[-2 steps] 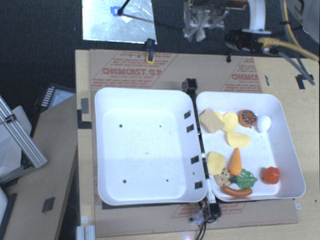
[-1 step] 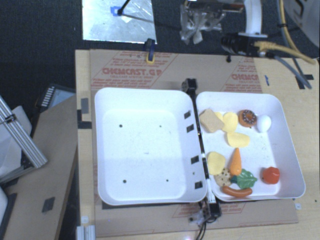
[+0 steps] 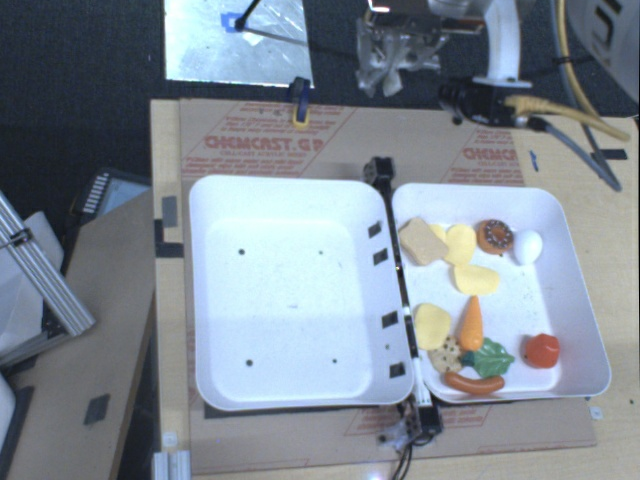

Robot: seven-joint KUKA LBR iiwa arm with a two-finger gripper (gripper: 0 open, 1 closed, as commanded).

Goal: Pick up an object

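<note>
Two shallow white bins side by side on a cardboard-covered bench (image 3: 260, 133), seen from above at a slant. Left bin (image 3: 215, 268) bare white inside. Right bin (image 3: 575, 268) stocked with toy food: a tan bread slice (image 3: 422, 241) at its far left, a pale yellow piece (image 3: 460, 244) touching it, a brown doughnut (image 3: 495, 235) and a white egg (image 3: 527, 246) farther right along the far side. Nearer the middle, a second yellow piece (image 3: 476, 280); below it an orange carrot (image 3: 471, 321) standing beside a third yellow piece (image 3: 433, 325). At the near edge, a speckled cookie (image 3: 447, 354), a green leaf (image 3: 490, 358), a red sausage (image 3: 474, 383), and off to the right a red tomato (image 3: 541, 350). Gripper (image 3: 398, 58) raised well beyond the far edge of the bench, over dark floor, apart from every object; something pale and crumpled-looking at its fingers, too blurred to identify, finger opening impossible to tell. A shiny metal sheet (image 3: 235, 28) on the floor at far left.
</note>
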